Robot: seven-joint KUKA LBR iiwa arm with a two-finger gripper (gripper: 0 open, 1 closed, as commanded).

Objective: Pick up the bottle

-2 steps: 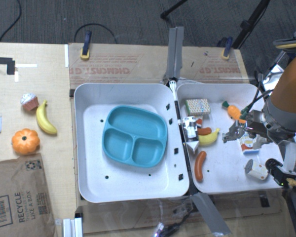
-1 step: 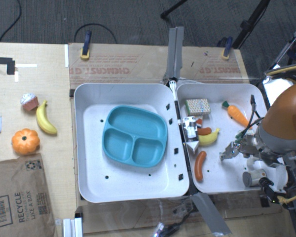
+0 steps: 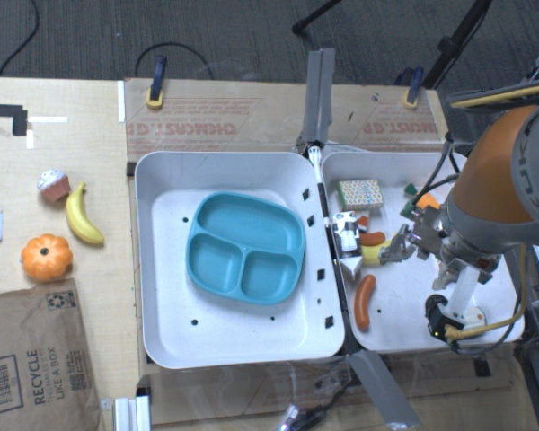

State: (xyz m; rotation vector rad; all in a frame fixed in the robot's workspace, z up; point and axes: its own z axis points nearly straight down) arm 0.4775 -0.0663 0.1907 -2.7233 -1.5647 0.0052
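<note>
The bottle (image 3: 371, 251) is small and yellow with a red top. It lies in the right bin (image 3: 404, 326), near that bin's left wall. My gripper (image 3: 399, 246) hangs low over the right bin, just right of the bottle and very close to it, pointing left toward it. I cannot tell whether it touches the bottle. The grey arm with its orange band (image 3: 499, 173) covers the bin's right side.
Around the bottle lie a white and silver item (image 3: 346, 232), a patterned block (image 3: 359, 193) and a red sausage (image 3: 364, 300). Small green and orange pieces (image 3: 420, 197) sit by the wrist. The left bin (image 3: 162, 330) holds a blue divided plate (image 3: 246, 247).
</note>
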